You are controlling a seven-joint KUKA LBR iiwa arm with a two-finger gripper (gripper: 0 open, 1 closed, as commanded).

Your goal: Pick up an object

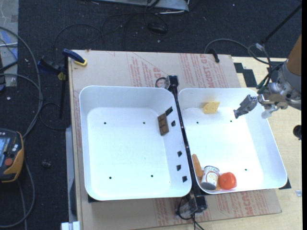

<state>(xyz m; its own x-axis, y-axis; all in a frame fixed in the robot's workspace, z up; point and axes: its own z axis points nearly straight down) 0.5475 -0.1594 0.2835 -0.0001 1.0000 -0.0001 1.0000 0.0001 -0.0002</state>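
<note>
Over the right bin's [268, 128] far right corner hung the gripper [244, 107]; whether its jaws were open or shut could not be told, and nothing showed between them. A yellow block [211, 108] lay near it. A can [209, 177], tomato [228, 180] and carrot [196, 165] sat in the near corner. A brown bar [163, 125] lay in the left bin [96, 128].

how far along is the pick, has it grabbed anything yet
Nothing looks picked yet. The gripper hangs over the right bin near its far right side, with nothing visible between its fingers. Every object lies in a bin: the yellow piece at the far edge, the carrot, can and tomato in the near corner, and a brown block in the left bin. Descent, grasp and lift all remain.
</note>
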